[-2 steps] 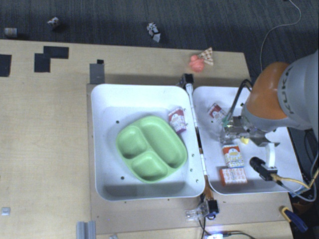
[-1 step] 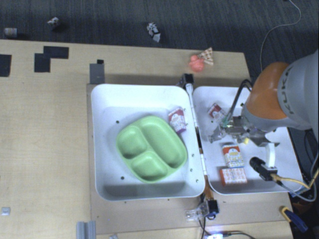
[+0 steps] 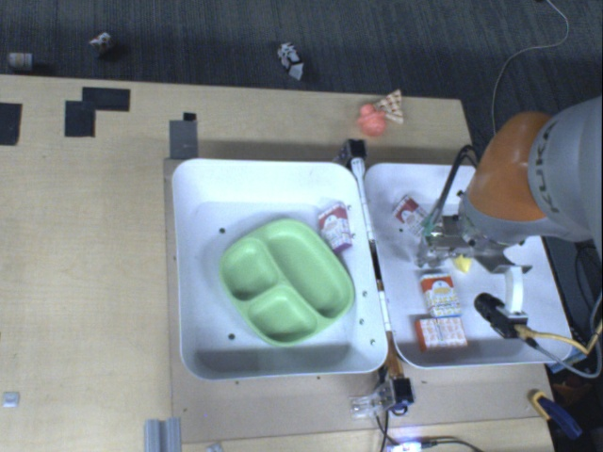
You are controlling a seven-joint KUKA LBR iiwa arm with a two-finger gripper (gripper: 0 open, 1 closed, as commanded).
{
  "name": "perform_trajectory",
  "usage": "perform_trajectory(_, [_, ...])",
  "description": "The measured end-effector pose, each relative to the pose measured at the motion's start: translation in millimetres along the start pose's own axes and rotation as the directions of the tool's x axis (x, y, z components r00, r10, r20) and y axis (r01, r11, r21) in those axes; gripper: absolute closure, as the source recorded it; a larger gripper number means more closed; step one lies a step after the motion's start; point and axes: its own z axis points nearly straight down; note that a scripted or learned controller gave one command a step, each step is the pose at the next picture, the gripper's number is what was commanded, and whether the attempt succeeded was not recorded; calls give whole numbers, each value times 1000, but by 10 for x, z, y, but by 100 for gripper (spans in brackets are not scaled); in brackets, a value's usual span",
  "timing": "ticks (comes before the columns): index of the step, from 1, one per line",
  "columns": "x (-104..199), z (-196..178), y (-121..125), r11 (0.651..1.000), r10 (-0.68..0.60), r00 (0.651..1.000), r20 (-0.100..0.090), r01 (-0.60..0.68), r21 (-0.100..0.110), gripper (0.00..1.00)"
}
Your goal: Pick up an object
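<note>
My gripper (image 3: 434, 250) hangs low over the middle of the right bin (image 3: 542, 281), under the grey arm with its orange band. Just below it lies an orange-and-white carton (image 3: 441, 296), and a red patterned box (image 3: 441, 331) rests beyond that near the bin's front wall. A small red-and-white packet (image 3: 407, 211) lies up and to the left of the gripper. A bit of something yellow (image 3: 462, 264) shows beside the gripper's right side. Nothing is visibly held.
The left bin (image 3: 198, 252) holds a green divided plate (image 3: 285, 280) and a red-and-white packet (image 3: 334, 227) near the dividing wall. A pink ball (image 3: 372, 120) with a small toy lies on the bench behind the bins.
</note>
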Motion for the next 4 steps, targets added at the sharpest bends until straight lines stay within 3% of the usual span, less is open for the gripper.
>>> perform_trajectory(1, [0,1,-1,1000,-1,1000,0,1,0,0])
perform_trajectory(2, [26,217,-265,1000,3,1000,0,-3,8,0])
perform_trajectory(3, [29,105,-245,1000,2,1000,1,-2,3,100])
perform_trajectory(4, [513,-767,-666,1000,0,1000,-2,0,16,100])
